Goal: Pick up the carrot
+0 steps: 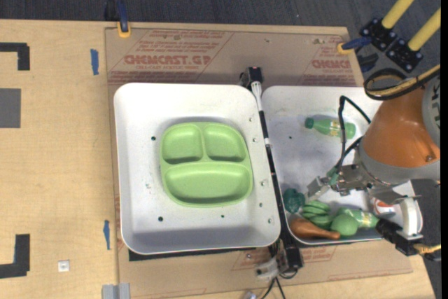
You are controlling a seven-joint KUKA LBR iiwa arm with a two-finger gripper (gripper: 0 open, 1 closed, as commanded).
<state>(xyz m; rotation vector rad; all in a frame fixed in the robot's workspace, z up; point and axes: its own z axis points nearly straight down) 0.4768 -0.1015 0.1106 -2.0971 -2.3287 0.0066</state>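
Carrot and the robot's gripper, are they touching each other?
Apart. The camera view shows the gripper up above the carrot, with green toys lying between them.

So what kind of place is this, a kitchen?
More likely a robot lab test bench: a robot arm reaches over two white bins, with toy food like a carrot and taped cardboard underneath.
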